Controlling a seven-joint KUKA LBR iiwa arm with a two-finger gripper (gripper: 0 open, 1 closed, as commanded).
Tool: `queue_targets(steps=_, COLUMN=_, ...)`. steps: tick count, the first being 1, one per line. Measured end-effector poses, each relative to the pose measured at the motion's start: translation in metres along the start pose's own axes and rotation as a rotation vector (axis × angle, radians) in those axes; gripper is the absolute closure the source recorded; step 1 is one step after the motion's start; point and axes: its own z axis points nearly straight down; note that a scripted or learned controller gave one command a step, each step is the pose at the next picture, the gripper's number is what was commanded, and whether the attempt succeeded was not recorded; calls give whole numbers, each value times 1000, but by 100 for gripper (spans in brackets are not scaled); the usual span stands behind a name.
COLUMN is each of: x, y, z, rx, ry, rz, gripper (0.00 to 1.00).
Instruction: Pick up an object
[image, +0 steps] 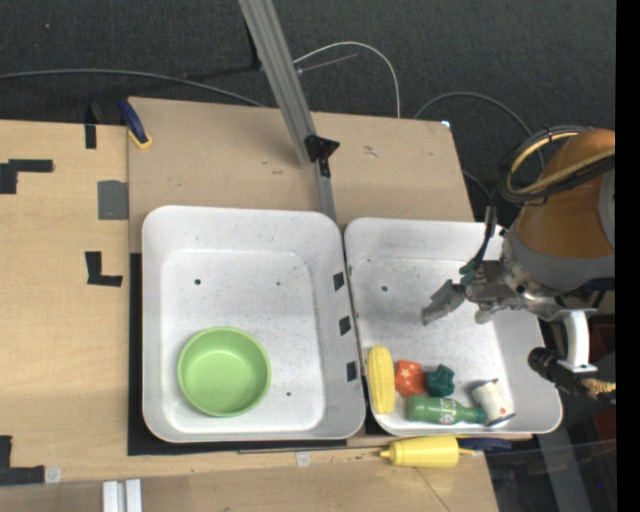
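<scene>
The toys sit in a bunch at the near edge of the right bin (400, 245). The corn (380, 378) is at the left end of the bunch, standing long-ways. Just right of the corn is a small red toy (407, 377), then a dark green toy (440, 380). A green bottle (440, 409) lies on its side in front of those two, and a white cup (492, 398) lies tipped over at the bottle's right end. All of them look like light, hard plastic, smooth and a bit slippery, so they might slide or roll when pinched. The corn looks easiest to take, across its narrow middle. The bottle has a light label, but the words are too small to read. The end effector (458, 300) hangs over the bin behind the corn and off to its right, with nothing in it; its fingers look spread apart. A yellow bottle (425, 452) lies on the desk (220, 150) in front of the corn, outside the bin. Far left of the corn, a green bowl (224, 371) sits in the left bin (240, 225).
</scene>
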Motion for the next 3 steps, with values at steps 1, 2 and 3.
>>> queue_targets(steps=1, x=0, y=0, z=0, rx=0, ry=0, rz=0, gripper=0)
queue_targets(steps=2, x=-6, y=6, z=58, rx=5, ry=0, rz=2, gripper=0)
queue_targets(steps=3, x=-2, y=8, z=103, rx=5, ry=0, rz=1, gripper=0)
